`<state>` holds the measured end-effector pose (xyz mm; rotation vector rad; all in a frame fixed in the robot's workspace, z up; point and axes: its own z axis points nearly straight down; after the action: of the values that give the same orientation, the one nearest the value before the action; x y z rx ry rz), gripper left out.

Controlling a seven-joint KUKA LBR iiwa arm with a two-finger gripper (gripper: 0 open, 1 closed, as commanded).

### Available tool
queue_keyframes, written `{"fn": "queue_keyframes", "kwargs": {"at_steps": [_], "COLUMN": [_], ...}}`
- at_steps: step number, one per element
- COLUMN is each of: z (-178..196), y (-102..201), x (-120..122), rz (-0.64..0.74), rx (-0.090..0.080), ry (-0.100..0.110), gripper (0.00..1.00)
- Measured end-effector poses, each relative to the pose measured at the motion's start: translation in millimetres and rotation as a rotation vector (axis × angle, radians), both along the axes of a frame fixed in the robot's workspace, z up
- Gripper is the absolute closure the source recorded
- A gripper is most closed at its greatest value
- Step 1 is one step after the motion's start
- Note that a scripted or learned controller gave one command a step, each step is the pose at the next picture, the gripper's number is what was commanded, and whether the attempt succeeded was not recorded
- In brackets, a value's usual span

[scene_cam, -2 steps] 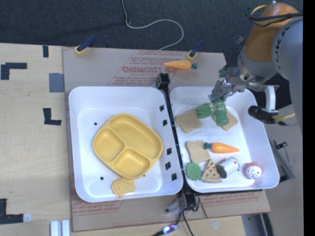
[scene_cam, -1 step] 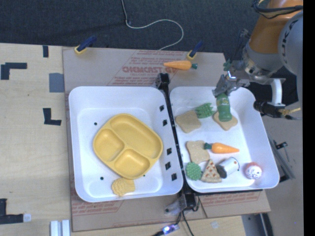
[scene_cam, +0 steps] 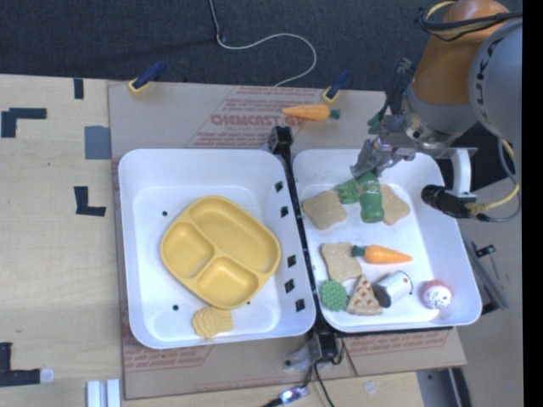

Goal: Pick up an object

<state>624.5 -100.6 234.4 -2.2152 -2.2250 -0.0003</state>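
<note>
The end effector was seen low over the far part of the right bin, reaching in from the right beneath the grey arm with its orange band. Whether it was spread or pressed together could not be told. Directly below it a green toy vegetable was noted, lying across the gap between two tan bread-shaped pieces; contact with the end effector could not be confirmed.

Nearer the front of the same bin, a toy carrot was recorded beside another bread slice, with a green round piece, a pizza wedge, a small black-and-white cylinder and a white ball with red marks along the front edge.

In the left bin a yellow divided plate was seen, a tan waffle-like piece just in front of it. A second toy carrot was observed on the worktop behind the bins.
</note>
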Motion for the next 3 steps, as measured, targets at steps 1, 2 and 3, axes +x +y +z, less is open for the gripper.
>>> {"fn": "queue_keyframes", "kwargs": {"at_steps": [1, 2, 3], "z": [-9.4, -4.8, -17.9], "y": [37.0, 79.4, 127.6], "x": [-26.1, -45.8, -78.2], "rz": [0.000, 0.002, 0.001], "rx": [0.000, 0.000, 0.000], "ry": [0.003, 0.002, 0.005], "gripper": [1.00, 1.00, 1.00]}}
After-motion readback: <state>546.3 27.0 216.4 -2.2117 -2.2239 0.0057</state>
